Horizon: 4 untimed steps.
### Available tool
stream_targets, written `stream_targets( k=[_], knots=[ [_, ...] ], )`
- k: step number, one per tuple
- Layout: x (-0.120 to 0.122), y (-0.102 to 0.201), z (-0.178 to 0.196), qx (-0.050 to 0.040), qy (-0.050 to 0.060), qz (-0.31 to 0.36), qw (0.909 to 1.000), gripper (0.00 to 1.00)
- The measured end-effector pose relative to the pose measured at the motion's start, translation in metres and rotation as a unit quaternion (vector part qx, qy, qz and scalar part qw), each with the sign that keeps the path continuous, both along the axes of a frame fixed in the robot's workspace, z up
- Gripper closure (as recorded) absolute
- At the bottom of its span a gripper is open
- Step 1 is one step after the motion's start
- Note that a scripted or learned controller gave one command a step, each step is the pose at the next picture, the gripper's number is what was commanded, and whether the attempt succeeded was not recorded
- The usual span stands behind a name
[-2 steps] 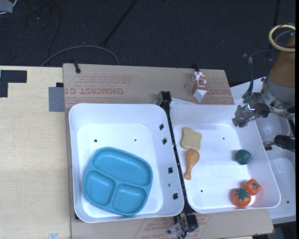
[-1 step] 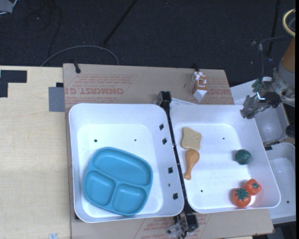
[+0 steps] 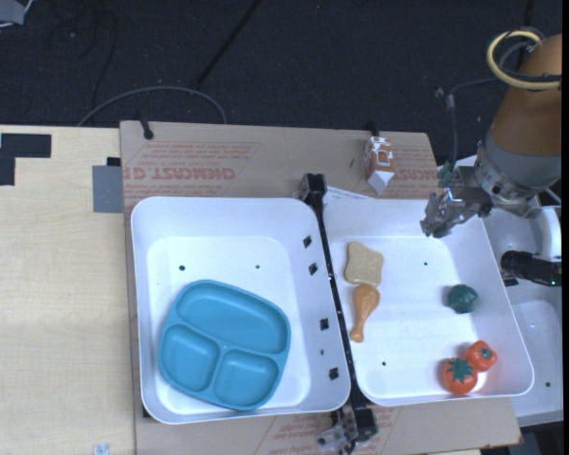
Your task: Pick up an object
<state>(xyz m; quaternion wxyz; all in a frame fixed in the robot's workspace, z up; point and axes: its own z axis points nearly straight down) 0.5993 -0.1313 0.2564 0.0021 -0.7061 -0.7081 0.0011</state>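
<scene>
In the right bin lie a tan bread slice, a toy chicken drumstick, a dark green ball-like piece and two red toy tomatoes near the front right corner. My gripper hangs over the bin's back right area, above and apart from all of them, nothing seen between its fingers. The grey arm with its orange band reaches in from the right.
The left bin holds a blue divided plate. A small white and orange carton stands on the cardboard behind the right bin. A black divider runs between the bins.
</scene>
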Motion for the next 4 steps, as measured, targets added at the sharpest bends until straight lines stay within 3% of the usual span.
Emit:
stream_targets(
  k=[2,3,4],
  knots=[
    [-0.008,0.095,-0.024,-0.0002,0.000,0.000,1.0000,1.00],
    [-0.022,0.146,-0.024,-0.0003,0.000,0.000,1.0000,1.00],
    [-0.021,0.188,-0.024,-0.0005,-0.001,0.000,1.0000,1.00]
  ],
)
